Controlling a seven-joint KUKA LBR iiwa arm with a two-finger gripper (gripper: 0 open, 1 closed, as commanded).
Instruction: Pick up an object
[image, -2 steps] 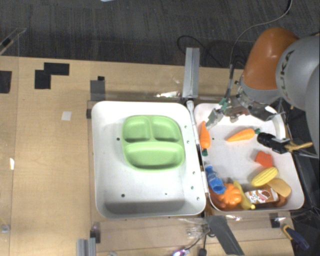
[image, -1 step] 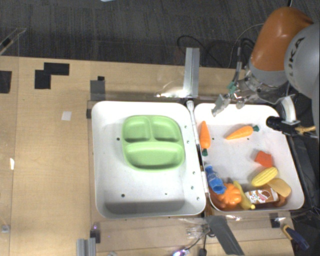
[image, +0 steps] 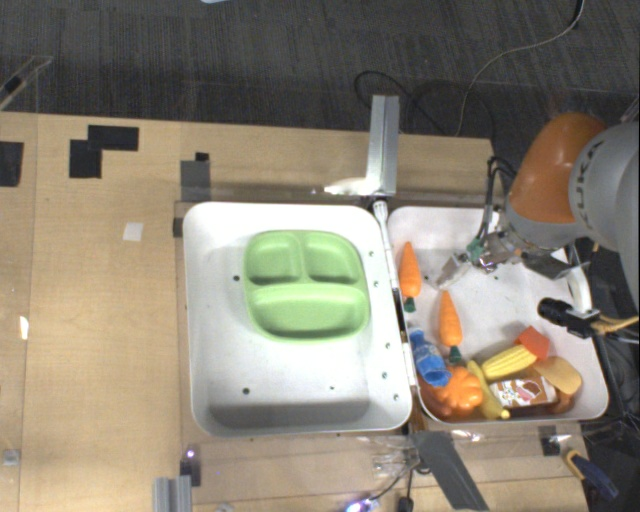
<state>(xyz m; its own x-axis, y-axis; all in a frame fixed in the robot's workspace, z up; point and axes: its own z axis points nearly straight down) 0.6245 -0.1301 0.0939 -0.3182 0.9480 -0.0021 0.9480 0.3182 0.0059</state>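
Note:
My gripper (image: 468, 260) hangs over the back half of the right bin (image: 440, 222), below the grey arm with its orange band (image: 550, 170). It is over bare bin floor, just right of an orange carrot (image: 409, 271) by the bin's left wall. A second carrot (image: 449, 320) lies a little nearer the front. Along the front of the bin sit a blue bottle (image: 429, 362), an orange pumpkin-like toy (image: 455, 392), a yellow corn cob (image: 508, 360) and a brown sauce bottle (image: 528, 391). Nothing shows in the gripper.
The left bin (image: 215, 330) holds a green divided plate (image: 305, 283). A metal post (image: 384, 140) stands behind the wall between the bins. A black part (image: 565, 315) juts over the right bin's right edge. Cables trail behind the arm.

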